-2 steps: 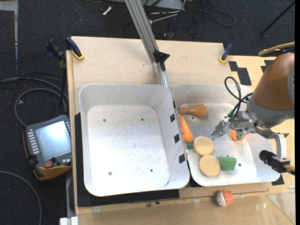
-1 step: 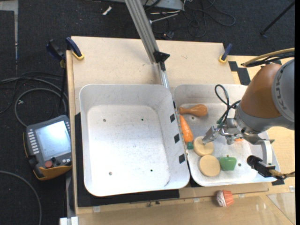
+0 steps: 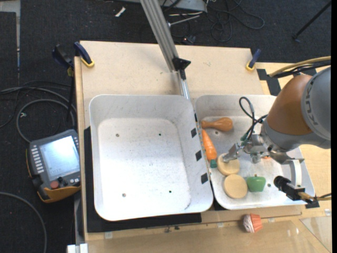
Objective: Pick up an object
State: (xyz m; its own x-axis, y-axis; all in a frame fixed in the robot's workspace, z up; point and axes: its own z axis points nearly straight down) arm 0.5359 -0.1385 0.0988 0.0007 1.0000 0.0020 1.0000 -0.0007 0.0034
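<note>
The gripper (image 3: 235, 152) hovers in the right bin (image 3: 210, 103), just above a tan disc (image 3: 229, 167). Its jaws stand open, holding nothing.

bins: 2, left bin (image 3: 105, 109) and right bin (image 3: 221, 100)
arm: 1 (image 3: 300, 109)
gripper: 1 (image 3: 237, 153)
carrot: 1 (image 3: 209, 145)
drumstick: 1 (image 3: 218, 124)
tan rounds: 2, upper round (image 3: 228, 167) and lower round (image 3: 235, 186)
green piece: 1 (image 3: 256, 183)
pink item on bench edge: 1 (image 3: 252, 223)
pendant: 1 (image 3: 55, 165)
yellow-tipped clamps: 2, left clamp (image 3: 83, 56) and right clamp (image 3: 253, 60)
metal pole: 1 (image 3: 160, 28)
</note>
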